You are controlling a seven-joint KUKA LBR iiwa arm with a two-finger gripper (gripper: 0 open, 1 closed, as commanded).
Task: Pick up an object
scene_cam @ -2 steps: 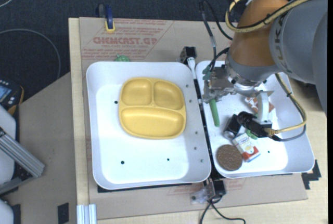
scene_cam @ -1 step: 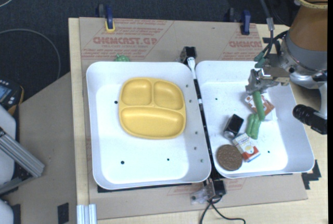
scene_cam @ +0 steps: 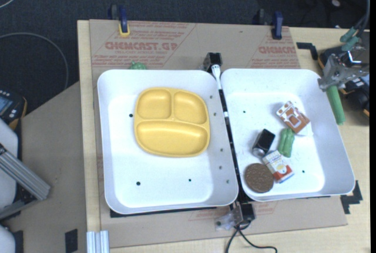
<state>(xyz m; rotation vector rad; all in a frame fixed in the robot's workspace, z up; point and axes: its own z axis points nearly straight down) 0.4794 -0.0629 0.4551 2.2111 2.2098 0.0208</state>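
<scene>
While the claw sits at the frame's right edge, its state impossible to tell, the green object lies down-left of it in the right bin, long axis roughly vertical in the frame.

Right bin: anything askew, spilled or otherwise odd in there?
Nothing spilled or visibly damaged. The right bin holds a loose cluster: orange-and-white packet, green piece, black block, small red-and-white carton and brown disc, lying at mixed angles. The yellow divided tray sits flat in the left bin.
</scene>
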